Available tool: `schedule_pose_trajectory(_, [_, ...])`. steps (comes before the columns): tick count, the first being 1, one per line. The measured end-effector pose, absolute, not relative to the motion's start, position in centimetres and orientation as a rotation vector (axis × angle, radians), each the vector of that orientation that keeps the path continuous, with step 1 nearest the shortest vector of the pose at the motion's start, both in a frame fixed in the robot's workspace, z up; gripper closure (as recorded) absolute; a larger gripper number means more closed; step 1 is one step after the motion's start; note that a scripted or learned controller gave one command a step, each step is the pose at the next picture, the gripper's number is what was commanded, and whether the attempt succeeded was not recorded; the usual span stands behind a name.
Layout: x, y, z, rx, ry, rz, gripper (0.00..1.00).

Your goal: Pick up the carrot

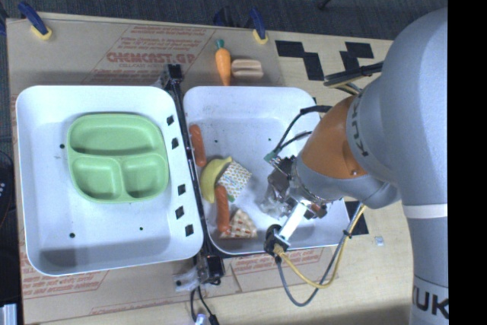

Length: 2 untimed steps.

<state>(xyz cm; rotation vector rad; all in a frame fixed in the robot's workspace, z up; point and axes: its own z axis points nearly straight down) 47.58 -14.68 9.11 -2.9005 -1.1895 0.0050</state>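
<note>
The carrot point(222, 65) lies on the bare bench above the top edge of the right bin point(251, 99), its green top pointing away from the bin, just beside a small sandwich-like toy point(246, 69); it sits outside both bins and nothing touches it. The arm point(396, 118) reaches in from the right and bends down over the right bin, with the gripper point(280, 198) low in that bin's lower right part, well apart from the carrot (the wrist and cables hide its working end, so I cannot tell whether it is apart or together). In that bin lie a sausage point(197, 144), a banana point(213, 175), another sausage-like piece point(222, 211) and a wedge-shaped toy point(242, 224). The left bin point(30, 164) holds a green divided tray point(118, 156). By my reading the pick has not begun: the approach, the grasp and the lift are all left.
</note>
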Motion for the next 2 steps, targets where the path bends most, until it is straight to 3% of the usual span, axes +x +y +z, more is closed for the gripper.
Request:
schedule_pose_trajectory(1, [47.6,-17.1,16.6,-3.032,-0.812,0.005,1.0])
schedule_pose_trajectory(2, [47.6,-21.1,20.4,-2.819,-1.382,0.003,1.0])
